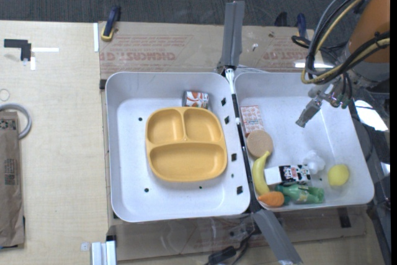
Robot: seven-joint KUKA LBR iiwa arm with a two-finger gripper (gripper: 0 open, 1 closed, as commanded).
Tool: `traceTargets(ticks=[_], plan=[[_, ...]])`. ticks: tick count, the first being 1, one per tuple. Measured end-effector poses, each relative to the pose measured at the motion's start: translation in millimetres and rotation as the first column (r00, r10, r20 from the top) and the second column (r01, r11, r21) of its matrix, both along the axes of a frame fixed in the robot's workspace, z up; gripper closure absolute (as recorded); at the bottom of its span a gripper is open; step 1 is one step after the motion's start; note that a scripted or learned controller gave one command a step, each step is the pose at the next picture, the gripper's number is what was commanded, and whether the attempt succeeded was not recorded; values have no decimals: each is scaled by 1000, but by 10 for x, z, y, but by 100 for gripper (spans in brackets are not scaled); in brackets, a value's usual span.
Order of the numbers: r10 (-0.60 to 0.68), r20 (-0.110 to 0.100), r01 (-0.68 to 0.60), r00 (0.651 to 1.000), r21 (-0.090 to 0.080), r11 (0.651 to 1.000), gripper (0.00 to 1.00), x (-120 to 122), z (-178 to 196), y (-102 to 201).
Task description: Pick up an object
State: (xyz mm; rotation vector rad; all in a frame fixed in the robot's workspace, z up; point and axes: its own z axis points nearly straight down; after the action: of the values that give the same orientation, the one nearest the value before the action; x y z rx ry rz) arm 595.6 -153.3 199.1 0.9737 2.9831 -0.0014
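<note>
The right bin (356, 133) holds several objects. A pink-and-white packet (250, 118) lies by its left wall, with a brown round disc (260, 143) just below it. Along the front lie a banana (260, 172), an orange carrot-like piece (271, 198), a green item (305, 194), a black-and-white box (293, 174), a small white object (314, 162) and a yellow lemon (338, 175). My gripper (307, 113) hangs over the bare back part of this bin, apart from all of them, with nothing seen in it.
The left bin (124, 152) carries a yellow divided plate (186, 144) and a small red-and-white carton (196, 99) behind it. A grey divider bar (232, 34) runs between the bins. Cables (335, 28) loop above the right bin.
</note>
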Motion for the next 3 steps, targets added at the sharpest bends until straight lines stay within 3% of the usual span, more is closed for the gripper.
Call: traceTargets(ticks=[1, 2, 3], plan=[[213, 1, -213, 977, -1, 977, 0, 77, -286, -397], [210, 7, -210, 978, -3, 978, 100, 91, -181, -406], [443, 1, -443, 896, -2, 896, 100, 82, 1641, -690]])
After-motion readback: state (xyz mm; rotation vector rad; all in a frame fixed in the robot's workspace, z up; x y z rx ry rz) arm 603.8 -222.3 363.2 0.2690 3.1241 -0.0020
